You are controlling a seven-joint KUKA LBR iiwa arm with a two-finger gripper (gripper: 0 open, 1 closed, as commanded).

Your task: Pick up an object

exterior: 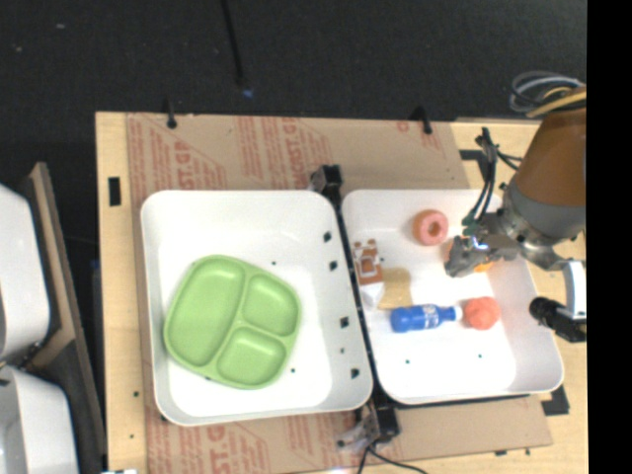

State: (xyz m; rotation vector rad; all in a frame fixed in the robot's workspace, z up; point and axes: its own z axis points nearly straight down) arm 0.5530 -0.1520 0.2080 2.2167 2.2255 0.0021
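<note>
Green and three-sectioned, a plastic plate (233, 321) lies in the left bin (158, 225) on the table (128, 156), filling its lower-left part. Across the divider in the right bin (533, 363), a small brown-and-white item (368, 262) sits near the left wall with a tan piece (395, 286) just beside it, a blue bottle (422, 317) lies on its side below them, a pink ring-shaped toy (431, 227) rests toward the back, and an orange-red ball (482, 313) lies just right of the bottle's cap. Farthest right, the hand (464, 262) hangs low over the bin floor between ring and ball, touching neither as far as can be seen, and whether it is clenched or released I cannot tell.
</note>
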